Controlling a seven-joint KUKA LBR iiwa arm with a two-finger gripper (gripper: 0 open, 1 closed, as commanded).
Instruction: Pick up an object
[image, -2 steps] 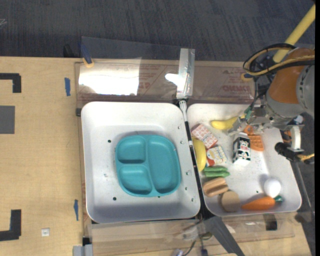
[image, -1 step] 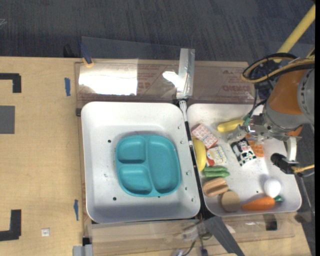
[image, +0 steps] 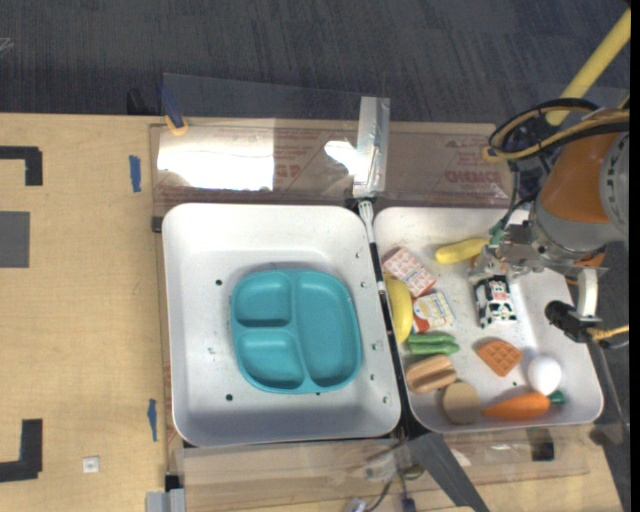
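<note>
Hovering over right bin, gripper hung near bin's upper middle; whether claw was released or clenched could not be told. Black-and-white carton lay just at 6 o'clock of gripper, yellow piece at 9 o'clock. Waffle sat at 6 o'clock of carton; white egg, carrot toward 5 o'clock. Banana, green pod, bun lined bin's 9 o'clock side. Left bin held teal divided tray.

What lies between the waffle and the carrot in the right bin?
In the camera view, bare white bin floor lies between the waffle and the carrot; the white egg sits just right of that stretch.
</note>
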